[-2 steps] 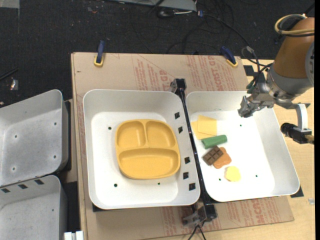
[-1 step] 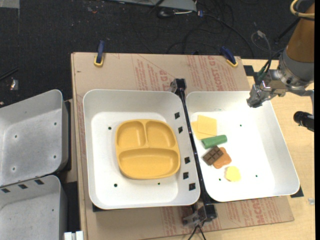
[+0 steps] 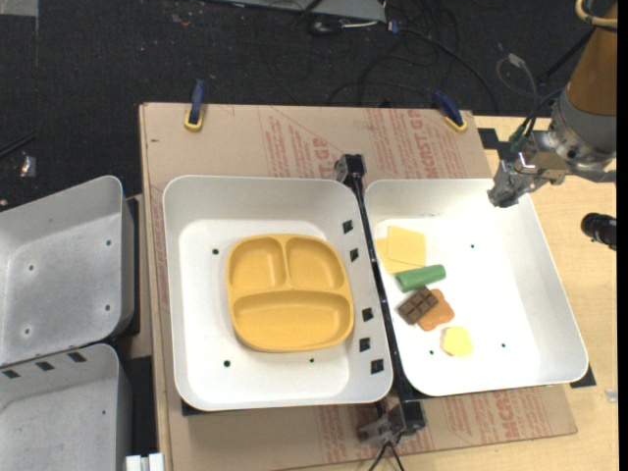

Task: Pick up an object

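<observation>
From the fixed overhead camera, two white bins sit side by side on a brown board. The left bin (image 3: 196,263) holds a yellow tray (image 3: 290,292) with three compartments, two small ones on the far side and one wide one nearer the camera.

The right bin (image 3: 530,292) holds the small items, bunched against its left wall. A pale yellow slab (image 3: 402,246) lies farthest back. Just in front of it is a green block (image 3: 421,276), its long axis running left to right with the right end tipped slightly away from the camera. A brown waffle piece (image 3: 420,306) rests on an orange piece (image 3: 439,314), the brown one's long axis slanting from near left to far right. A round yellow piece (image 3: 456,341) lies nearest the camera.

The gripper (image 3: 506,192) hangs over the far right corner of the right bin, well apart from the items; whether it is spread or pressed together cannot be told, and nothing is seen in it.

The board is held by blue-and-yellow clamps (image 3: 195,106) at its far edge. Beyond it is dark carpet with cables; grey perforated panels (image 3: 59,263) lie to the left.
</observation>
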You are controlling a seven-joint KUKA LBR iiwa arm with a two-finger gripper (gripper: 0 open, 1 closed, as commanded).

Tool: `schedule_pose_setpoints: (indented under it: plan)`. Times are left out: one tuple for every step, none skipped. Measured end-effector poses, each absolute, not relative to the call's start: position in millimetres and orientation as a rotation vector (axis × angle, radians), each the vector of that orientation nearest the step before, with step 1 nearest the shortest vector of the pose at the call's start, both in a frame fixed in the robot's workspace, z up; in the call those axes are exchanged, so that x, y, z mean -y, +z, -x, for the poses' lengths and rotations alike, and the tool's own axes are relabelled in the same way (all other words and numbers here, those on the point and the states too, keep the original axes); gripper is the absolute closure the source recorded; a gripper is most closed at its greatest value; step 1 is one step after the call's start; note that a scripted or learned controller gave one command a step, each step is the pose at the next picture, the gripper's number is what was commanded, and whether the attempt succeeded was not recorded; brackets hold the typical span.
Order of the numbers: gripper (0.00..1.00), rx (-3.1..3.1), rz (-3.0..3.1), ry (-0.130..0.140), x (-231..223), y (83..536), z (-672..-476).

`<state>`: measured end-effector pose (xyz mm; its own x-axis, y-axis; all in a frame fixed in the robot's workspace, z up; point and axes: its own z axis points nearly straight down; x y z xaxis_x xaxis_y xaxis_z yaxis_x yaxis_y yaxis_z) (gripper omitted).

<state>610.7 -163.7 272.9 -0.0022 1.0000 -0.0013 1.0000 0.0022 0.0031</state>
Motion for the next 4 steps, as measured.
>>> schedule_pose_setpoints:
  plan:
    - [1.0, -2.231, -2.214, 0.001, 106, 271, -605.2]
    - [1.0, -2.23, -2.212, 0.003, 55, 270, -616.1]
    - [1.0, -2.231, -2.214, 0.0, 9, 268, -614.1]
    - [1.0, -2.23, -2.215, 0.0, -35, 259, -612.4]
